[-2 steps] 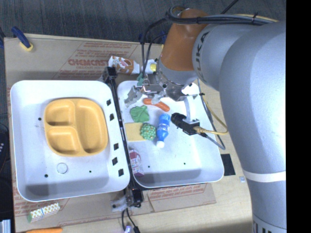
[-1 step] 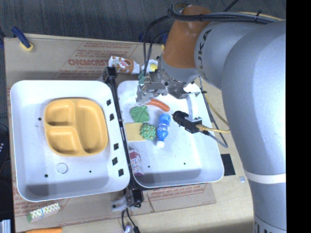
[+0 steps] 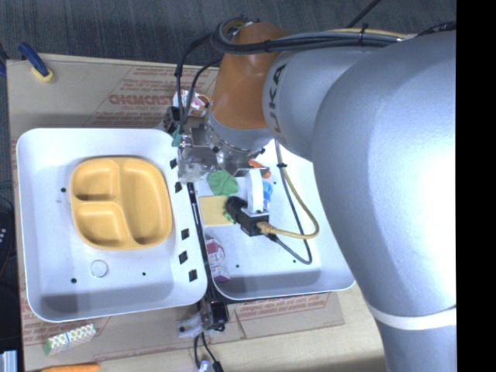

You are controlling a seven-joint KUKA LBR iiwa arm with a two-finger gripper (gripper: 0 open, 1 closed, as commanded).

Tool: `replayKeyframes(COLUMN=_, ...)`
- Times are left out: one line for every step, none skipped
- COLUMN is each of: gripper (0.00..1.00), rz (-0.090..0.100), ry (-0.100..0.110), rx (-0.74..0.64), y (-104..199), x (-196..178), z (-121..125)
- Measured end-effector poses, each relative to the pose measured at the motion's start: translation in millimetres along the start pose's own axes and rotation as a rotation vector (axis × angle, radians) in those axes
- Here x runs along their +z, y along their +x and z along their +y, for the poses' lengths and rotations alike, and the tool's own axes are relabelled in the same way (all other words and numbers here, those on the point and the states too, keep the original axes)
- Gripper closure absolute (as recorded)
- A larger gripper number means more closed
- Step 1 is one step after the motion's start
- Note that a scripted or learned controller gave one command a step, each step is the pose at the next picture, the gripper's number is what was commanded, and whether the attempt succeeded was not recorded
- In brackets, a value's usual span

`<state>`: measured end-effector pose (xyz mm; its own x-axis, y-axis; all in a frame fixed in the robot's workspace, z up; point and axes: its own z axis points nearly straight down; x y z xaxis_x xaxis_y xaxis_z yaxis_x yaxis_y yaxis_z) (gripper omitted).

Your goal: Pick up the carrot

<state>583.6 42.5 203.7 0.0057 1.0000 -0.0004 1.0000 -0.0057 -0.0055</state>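
My gripper (image 3: 195,158) hangs low over the left part of the right bin (image 3: 310,281), close to the wall between the two bins. The grey arm with its orange band (image 3: 244,76) covers most of that bin. A small orange-red piece (image 3: 266,173) peeks out beside the wrist, right of a green item (image 3: 223,182). It may be the carrot, but most of it is hidden and I cannot tell for sure. I see nothing held in the gripper.
The left bin (image 3: 39,208) holds a yellow divided plate (image 3: 120,200). Below the wrist in the right bin lie a yellow block (image 3: 212,210), a blue and white item (image 3: 267,196) and a red-printed packet (image 3: 215,259). A yellow cable (image 3: 294,235) loops across the bin.
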Motion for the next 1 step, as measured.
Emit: replayKeyframes(gripper=1.00, rz=0.000, ry=-0.003, rx=-0.031, y=-11.3, x=-114.3, z=22.2)
